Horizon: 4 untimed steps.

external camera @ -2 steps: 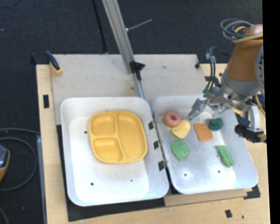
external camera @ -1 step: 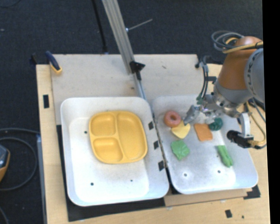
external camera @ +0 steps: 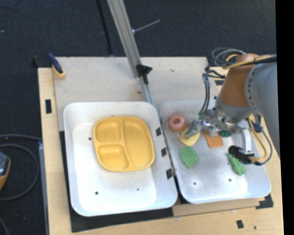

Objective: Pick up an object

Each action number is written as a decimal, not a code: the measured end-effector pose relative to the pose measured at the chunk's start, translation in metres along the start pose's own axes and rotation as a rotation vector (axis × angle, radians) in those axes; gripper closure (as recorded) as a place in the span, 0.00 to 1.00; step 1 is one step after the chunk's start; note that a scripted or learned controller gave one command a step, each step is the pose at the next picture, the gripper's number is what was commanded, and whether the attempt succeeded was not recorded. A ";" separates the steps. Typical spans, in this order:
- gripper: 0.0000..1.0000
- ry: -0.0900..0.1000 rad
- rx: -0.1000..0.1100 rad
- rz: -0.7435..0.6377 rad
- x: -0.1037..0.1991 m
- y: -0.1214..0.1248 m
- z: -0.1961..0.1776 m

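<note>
The arm (external camera: 242,87) was found reaching in from the right over the right-hand bin (external camera: 255,188), its gripper (external camera: 201,128) lowered among the loose items at the bin's far left. Whether the pincer was open or closed could not be told; the mechanism was too small and cluttered to be read.

A yellow piece (external camera: 190,137) was seen touching or directly under the gripper and is judged the likely object of the pick. A pink ring (external camera: 176,122) lay just beside it on the far side, an orange block (external camera: 215,141) just to its right, a green piece (external camera: 189,158) nearer, and a second green piece (external camera: 236,164) further right.

A yellow divided tray (external camera: 124,143) rested in the left-hand bin (external camera: 82,189), well apart from the work. Nothing was seen lifted clear, so the grasp is judged not yet made.
</note>
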<state>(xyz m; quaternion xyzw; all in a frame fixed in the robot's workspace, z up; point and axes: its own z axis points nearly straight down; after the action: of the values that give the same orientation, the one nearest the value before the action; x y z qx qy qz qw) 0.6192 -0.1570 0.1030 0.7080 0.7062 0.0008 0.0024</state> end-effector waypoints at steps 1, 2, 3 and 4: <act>1.00 -0.002 -0.005 0.002 -0.002 0.001 -0.014; 1.00 -0.001 -0.003 -0.001 -0.013 0.004 -0.066; 1.00 0.000 -0.002 -0.005 -0.014 0.008 -0.110; 1.00 0.000 -0.001 -0.005 -0.015 0.009 -0.147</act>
<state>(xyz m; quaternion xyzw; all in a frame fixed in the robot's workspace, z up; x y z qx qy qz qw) 0.6279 -0.1720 0.2502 0.7061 0.7081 0.0013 0.0026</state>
